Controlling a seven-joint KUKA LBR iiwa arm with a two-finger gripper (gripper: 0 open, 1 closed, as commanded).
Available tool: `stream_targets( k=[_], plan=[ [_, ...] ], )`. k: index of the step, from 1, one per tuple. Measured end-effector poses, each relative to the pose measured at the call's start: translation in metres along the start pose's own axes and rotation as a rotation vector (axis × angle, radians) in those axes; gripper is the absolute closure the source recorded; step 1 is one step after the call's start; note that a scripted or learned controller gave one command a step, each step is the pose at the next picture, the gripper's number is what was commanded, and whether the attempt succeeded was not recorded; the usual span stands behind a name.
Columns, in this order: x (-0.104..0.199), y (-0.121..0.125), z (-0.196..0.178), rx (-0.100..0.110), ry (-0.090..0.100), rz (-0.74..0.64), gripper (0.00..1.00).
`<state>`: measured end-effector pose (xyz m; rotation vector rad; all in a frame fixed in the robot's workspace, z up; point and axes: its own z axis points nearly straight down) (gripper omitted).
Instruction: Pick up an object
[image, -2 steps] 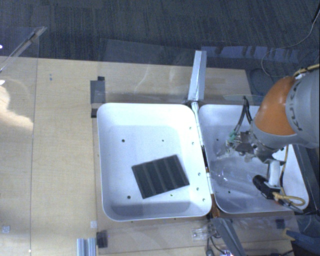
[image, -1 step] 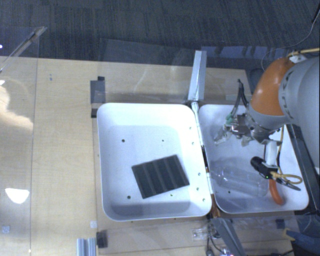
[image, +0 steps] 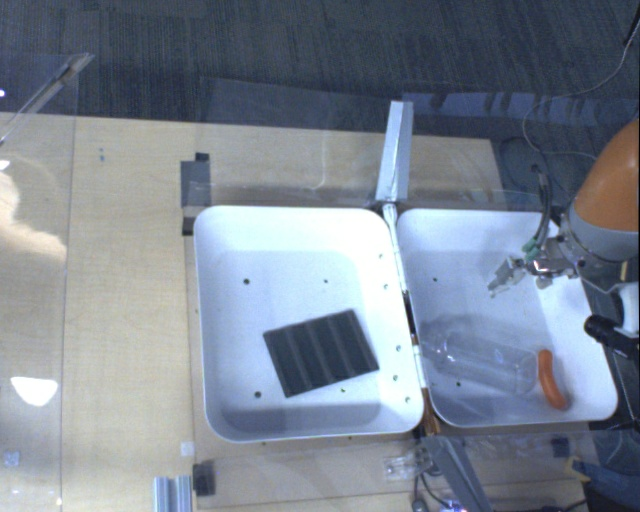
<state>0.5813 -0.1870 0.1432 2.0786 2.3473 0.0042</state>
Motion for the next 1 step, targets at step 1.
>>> stream_targets(
  k=[1],
  plan=[
    [-0.0114, -0.0642, 0.0524, -0.002, -0.001, 0.043, 0.00]
  ],
)
